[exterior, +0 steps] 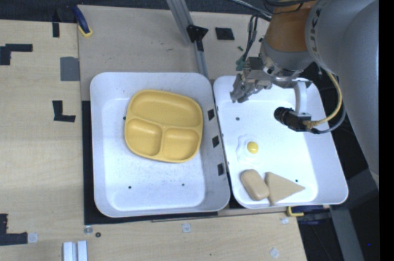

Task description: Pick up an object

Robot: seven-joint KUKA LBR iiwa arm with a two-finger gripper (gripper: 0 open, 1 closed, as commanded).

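I have the gripper [241, 93] hanging over the far left corner of the right bin [326, 161], close to the wall it shares with the left bin [101, 130]. The arm [345, 26] comes in from the right, its orange band [295, 13] sitting just above the wrist. From my screen I cannot tell whether the jaws are spread or pressed together; the fingers point down and to the left and blur into one dark shape. I see nothing between them.

The things I could pick lie on the near side of the jaws, all apart from them. A small fried egg [251, 146], white with a yellow yolk, lies on the bin floor a little nearer to me than the jaws. Further toward me, along the near wall, a tan bread roll [253, 184] lies touching or just beside a tan wedge-shaped slice [284, 186] to its right.

To the left of the jaws, across the shared wall, a yellow divided plate [164, 125] lies flat in the left bin, with three compartments facing up. It lies well apart from the gripper.

A black cable fitting [289, 117] hangs off the wrist to the right of the jaws, above the right bin floor.
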